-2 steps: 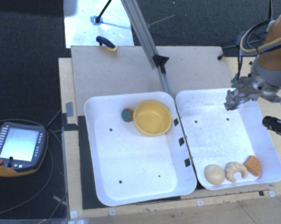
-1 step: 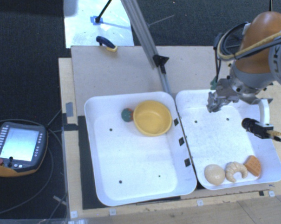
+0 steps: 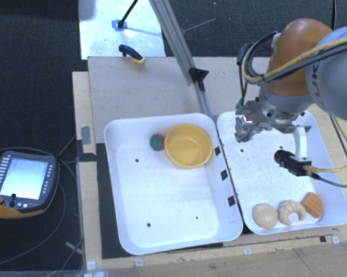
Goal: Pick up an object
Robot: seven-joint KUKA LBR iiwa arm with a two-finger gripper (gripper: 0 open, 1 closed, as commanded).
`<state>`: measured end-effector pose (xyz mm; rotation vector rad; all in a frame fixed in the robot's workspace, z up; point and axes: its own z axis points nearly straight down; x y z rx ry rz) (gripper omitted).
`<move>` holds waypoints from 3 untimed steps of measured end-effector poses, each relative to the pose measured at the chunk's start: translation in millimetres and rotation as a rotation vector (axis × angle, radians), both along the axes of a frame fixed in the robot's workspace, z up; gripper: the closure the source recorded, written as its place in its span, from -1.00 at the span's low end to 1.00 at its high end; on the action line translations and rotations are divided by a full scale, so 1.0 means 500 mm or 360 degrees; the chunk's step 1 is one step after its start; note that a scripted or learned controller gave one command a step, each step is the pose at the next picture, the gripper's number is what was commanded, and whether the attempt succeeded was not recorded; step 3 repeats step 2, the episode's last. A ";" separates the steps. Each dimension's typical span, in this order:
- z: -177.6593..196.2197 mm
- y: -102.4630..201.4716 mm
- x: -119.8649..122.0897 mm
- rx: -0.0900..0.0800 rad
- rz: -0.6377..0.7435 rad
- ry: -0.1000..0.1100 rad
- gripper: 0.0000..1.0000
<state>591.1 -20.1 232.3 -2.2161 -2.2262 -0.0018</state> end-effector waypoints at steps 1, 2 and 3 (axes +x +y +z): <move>-0.019 0.111 0.021 0.0000 0.0001 0.0001 1.00; -0.035 0.212 0.033 0.0000 0.0001 0.0001 1.00; -0.035 0.212 0.033 0.0000 0.0001 0.0001 1.00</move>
